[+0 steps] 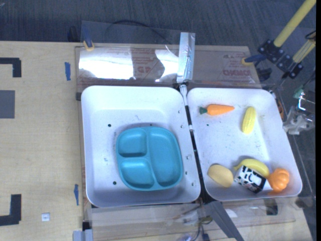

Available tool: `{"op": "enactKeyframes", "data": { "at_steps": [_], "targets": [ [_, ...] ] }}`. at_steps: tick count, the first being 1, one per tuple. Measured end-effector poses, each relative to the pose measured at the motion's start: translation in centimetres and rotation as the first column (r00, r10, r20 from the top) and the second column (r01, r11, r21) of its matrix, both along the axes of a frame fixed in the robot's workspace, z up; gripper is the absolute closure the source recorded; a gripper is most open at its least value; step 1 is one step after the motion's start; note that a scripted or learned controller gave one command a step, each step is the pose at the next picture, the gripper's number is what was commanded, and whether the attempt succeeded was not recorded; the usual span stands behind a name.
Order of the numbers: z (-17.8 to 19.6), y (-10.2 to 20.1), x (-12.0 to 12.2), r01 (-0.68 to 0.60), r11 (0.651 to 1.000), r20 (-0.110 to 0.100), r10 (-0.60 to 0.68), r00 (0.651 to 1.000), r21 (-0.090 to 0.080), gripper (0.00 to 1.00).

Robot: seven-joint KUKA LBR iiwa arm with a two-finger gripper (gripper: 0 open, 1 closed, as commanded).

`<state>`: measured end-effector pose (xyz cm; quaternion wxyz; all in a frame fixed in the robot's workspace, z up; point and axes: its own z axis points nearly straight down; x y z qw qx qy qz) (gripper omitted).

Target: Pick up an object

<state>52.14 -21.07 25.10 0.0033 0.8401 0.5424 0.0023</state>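
Nearby, orange carrot (219,110) with green stub, lying flat in right bin (228,137); gripper state: cannot tell.

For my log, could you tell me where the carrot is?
The carrot lies in the right bin, near its far-left corner, left of the corn cob.

Carrot (218,110), corn (249,120) at rt bin's (228,139) top; potato (220,175), banana (255,165), orange (279,179) near its btm.
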Motion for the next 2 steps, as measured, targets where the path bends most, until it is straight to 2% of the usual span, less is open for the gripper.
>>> {"op": "enactKeyframes", "data": {
  "at_steps": [1, 2],
  "targets": [
    [0.1, 4.8, 8.9, 0.059, 0.998, -0.008, -0.059, 0.998, 0.004, 1.0],
    [-0.8, 10.9, 14.6, 0.248, 0.969, -0.008, -0.248, 0.969, 0.003, 1.0]
  ]
}}
